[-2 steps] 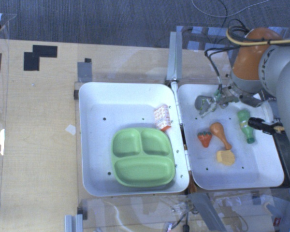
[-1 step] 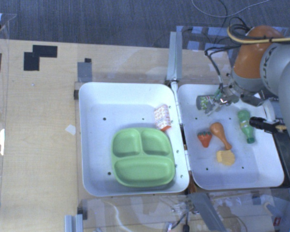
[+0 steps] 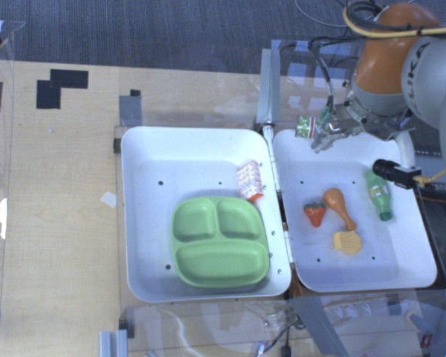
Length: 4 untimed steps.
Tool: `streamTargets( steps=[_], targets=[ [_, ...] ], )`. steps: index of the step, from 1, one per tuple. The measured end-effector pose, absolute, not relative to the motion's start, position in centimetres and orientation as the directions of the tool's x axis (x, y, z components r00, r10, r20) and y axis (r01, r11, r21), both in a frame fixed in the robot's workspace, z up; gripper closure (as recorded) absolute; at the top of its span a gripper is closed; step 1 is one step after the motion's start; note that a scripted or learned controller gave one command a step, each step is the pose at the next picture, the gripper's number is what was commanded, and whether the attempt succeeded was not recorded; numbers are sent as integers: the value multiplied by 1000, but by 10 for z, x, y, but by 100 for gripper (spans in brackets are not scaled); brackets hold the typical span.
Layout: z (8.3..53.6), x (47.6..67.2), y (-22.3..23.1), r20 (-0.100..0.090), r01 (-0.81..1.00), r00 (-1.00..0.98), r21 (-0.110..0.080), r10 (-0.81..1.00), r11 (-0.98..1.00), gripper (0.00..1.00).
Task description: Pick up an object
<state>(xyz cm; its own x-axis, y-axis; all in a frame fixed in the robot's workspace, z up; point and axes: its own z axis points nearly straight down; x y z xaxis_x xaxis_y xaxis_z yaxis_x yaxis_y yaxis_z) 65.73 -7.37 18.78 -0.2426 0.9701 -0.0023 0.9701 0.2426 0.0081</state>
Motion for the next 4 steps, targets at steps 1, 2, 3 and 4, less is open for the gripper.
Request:
streamTargets(
  steps=[1, 2, 3, 4],
  targets=[
    [186, 670, 26, 0, 981, -193, 5, 981, 193, 100],
    [185, 626, 84, 2, 987, 159, 2, 987, -159, 100],
    [211, 585, 49, 1, 1000, -16, 2, 1000, 16, 100],
    [178, 623, 182, 2, 988, 156, 1, 988, -156, 100]
  ],
)
